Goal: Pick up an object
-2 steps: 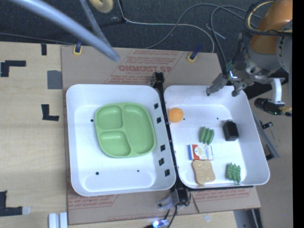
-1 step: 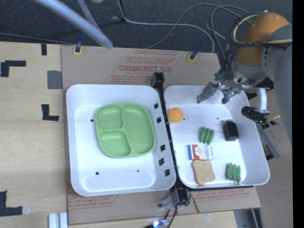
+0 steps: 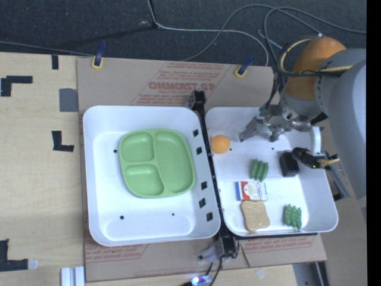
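My gripper (image 3: 259, 136) hangs over the back of the right bin (image 3: 315, 201), open, with nothing between its fingers. An orange ball (image 3: 220, 144) lies to its left, close to the divider between the bins. Just in front of the gripper rests a small green vegetable (image 3: 259, 170). Further forward are a small white, red and blue box (image 3: 250, 190), a slice of toast (image 3: 255, 215) and a green leafy piece (image 3: 292, 215). None of these touches the gripper.
The left bin (image 3: 101, 219) holds a green divided plate (image 3: 157, 162). The arm (image 3: 333, 94) fills the right side above the right bin. Cables run across the dark floor behind the bench.
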You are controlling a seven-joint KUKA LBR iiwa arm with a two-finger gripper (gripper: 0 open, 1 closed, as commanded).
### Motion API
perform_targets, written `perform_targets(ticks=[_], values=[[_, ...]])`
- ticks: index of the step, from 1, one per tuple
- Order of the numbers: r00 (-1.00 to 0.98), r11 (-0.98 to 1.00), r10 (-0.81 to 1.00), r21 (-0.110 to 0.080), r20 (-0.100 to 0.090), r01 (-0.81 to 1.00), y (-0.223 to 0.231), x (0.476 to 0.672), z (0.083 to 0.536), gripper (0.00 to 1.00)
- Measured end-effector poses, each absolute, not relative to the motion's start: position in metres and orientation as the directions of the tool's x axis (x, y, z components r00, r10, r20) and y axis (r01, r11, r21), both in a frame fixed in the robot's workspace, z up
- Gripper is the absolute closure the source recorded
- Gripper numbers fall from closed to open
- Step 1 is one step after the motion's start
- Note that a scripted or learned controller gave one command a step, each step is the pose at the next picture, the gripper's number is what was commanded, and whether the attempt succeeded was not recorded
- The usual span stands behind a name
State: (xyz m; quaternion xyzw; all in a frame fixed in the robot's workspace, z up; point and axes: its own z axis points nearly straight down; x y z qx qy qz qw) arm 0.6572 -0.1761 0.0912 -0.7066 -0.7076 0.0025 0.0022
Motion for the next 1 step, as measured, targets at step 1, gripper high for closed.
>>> perform_targets(ticks=[1], values=[[-0.003, 0.003, 1.0, -0.002, -0.002, 1.0, -0.1757, 0.6589, 0.1055, 1.0]])
